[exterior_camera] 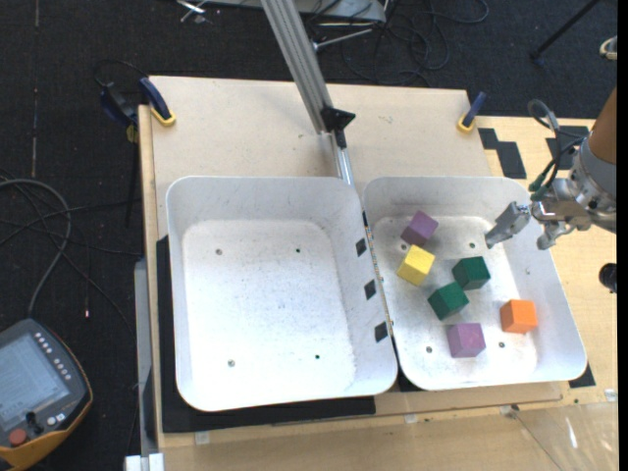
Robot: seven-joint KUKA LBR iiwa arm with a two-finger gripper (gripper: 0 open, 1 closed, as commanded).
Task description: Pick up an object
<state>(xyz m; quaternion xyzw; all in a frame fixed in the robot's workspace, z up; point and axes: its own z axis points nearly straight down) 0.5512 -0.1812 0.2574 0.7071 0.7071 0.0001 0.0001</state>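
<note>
White bins sit side by side on the bench: left bin (265, 302), right bin (549, 361). The right one holds six blocks: two purple (420, 229) (465, 340), two green (472, 272) (448, 299), one orange (519, 316), one yellow (416, 264). Gripper (525, 226) hovers at its far right edge, fingers spread, holding nothing.

Even, bright overhead light; the two white bins (265, 292) are near blown out, with mild glare on their floors. Cubes cast short soft shadows. Dark floor around the worktop (294, 126) is underexposed, cables barely readable. Overall slightly soft and grainy; gripper (525, 226) a bit blurred.
</note>
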